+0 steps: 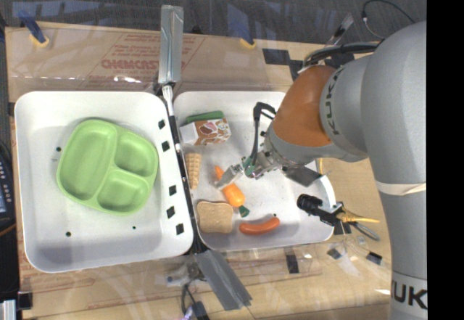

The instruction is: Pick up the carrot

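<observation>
Hand (pixel 233 173) low in right bin (pixel 304 104), just above the carrot (pixel 233 196), not gripping it.
Counts: 2 white bins on the counter (pixel 87 57), 1 arm (pixel 377 108). Left bin (pixel 36 239) has 1 green plate (pixel 107 165) with three compartments. Right bin has 5 loose items: 1 carrot, orange with a green stem end, mid-bin near the front; 1 bread slice (pixel 214 217) just left of and below the carrot; 1 sausage (pixel 259 225) near the front wall, just right of the bread; 1 cone (pixel 193 168) against the left wall; 1 small printed box (pixel 211 130) towards the back. A small orange bit (pixel 218 173) sits by the fingertips, can't tell what it is. Hand is tilted, tips pointing left towards the cone; fingers look narrow, nothing visibly between them. Carrot lies free on the bin floor, close under the fingertips.
</observation>
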Action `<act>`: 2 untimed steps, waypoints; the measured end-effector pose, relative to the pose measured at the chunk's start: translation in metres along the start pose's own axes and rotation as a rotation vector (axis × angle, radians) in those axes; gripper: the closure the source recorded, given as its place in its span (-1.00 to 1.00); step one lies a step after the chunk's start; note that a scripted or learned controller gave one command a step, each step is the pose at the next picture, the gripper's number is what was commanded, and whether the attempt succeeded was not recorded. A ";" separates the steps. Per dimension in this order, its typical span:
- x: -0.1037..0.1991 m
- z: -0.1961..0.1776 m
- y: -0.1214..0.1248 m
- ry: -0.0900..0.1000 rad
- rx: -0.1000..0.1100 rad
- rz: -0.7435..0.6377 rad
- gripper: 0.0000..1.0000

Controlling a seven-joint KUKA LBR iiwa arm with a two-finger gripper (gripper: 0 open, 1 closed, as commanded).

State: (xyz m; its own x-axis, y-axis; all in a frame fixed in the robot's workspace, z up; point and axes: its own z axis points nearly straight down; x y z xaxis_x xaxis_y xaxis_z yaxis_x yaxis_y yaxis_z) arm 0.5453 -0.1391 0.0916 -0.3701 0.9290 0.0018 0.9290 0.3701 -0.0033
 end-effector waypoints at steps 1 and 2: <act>0.000 -0.010 0.001 0.001 0.001 -0.005 1.00; 0.071 -0.101 0.020 -0.001 -0.004 -0.016 1.00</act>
